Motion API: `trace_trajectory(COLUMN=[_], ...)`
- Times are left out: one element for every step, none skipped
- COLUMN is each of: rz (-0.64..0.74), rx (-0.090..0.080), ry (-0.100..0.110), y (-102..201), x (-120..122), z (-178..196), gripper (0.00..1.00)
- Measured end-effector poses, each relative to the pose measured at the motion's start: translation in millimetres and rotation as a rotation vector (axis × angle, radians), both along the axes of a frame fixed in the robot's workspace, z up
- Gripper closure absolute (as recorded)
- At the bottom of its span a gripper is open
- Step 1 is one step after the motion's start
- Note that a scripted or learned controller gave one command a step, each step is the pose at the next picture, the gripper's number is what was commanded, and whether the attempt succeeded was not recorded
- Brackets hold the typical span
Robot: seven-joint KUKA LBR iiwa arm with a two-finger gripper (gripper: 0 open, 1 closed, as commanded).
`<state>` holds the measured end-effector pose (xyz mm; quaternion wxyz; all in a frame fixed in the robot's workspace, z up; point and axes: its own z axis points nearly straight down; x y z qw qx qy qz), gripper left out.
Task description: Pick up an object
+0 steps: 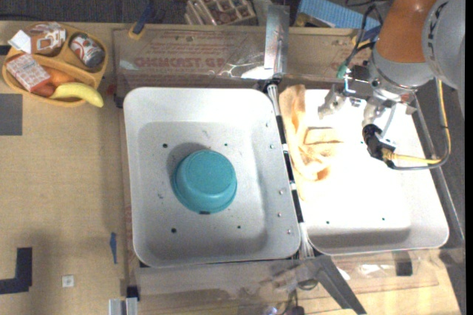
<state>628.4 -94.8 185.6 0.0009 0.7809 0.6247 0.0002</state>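
Note:
A teal bowl (pixel 205 181) lies upside down near the middle of the left white bin (pixel 148 114). In the right white bin (pixel 399 217), a crumpled orange and cream cloth-like item (pixel 304 137) lies against the left wall. My gripper (pixel 353 111) hangs over the back of the right bin, just right of that item and apart from it. Its fingers (pixel 327 106) are spread open and hold nothing. The grey arm with the orange band (pixel 403 29) comes in from the upper right.
A yellow cable (pixel 414 161) loops from the wrist over the right bin's right side. A cardboard wall (pixel 199 58) runs behind both bins. A yellow tray with a banana and toy food (pixel 52 71) sits on the bench at the far left.

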Motion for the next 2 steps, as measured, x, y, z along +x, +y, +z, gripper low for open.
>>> trace_trajectory(rz=[0.21, 0.275], rx=[0.0, -0.002], ry=[-0.01, -0.014], y=[-11.4, -5.9], x=[-39.4, -57.4], z=[-94.1, -94.0], gripper=[0.0, 0.0])
